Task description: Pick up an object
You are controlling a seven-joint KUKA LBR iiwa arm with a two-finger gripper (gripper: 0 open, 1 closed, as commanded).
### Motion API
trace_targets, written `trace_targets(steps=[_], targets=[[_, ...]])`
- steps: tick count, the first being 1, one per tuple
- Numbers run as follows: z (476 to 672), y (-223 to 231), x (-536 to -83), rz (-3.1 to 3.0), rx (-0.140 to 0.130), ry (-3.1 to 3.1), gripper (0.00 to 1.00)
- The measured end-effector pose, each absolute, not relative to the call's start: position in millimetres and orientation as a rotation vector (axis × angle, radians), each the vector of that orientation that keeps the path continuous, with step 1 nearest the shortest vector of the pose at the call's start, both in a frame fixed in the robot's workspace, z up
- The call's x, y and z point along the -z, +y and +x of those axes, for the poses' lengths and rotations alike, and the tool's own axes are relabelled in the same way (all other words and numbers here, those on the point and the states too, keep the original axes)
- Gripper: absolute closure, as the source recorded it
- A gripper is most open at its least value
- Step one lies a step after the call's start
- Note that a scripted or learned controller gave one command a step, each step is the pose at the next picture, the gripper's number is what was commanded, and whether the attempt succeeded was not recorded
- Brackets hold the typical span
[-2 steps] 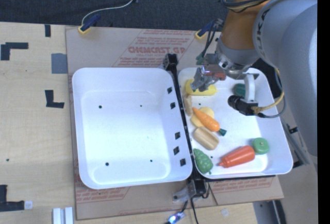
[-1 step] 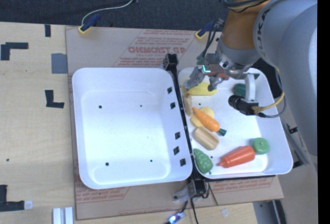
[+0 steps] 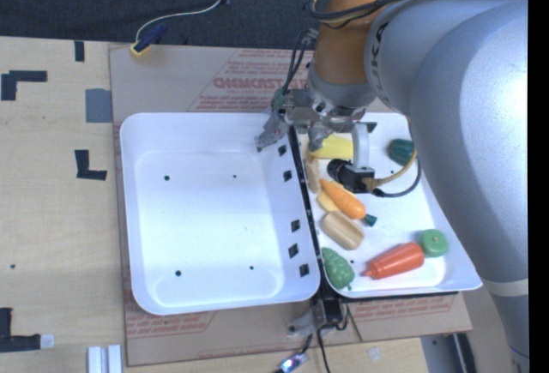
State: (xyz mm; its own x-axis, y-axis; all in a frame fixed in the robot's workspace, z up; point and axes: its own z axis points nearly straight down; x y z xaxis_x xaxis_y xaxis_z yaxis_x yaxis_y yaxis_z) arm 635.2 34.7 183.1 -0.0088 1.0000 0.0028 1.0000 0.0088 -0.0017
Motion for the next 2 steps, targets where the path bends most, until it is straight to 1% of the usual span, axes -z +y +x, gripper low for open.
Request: trace_targets(steps=[1,2], targets=[[618.9,55.0,-147.6,-2.243,0.01,-2.234,0.0],[623.7,58.4,-148.2,-2.254,0.003,-2.229,0.0]])
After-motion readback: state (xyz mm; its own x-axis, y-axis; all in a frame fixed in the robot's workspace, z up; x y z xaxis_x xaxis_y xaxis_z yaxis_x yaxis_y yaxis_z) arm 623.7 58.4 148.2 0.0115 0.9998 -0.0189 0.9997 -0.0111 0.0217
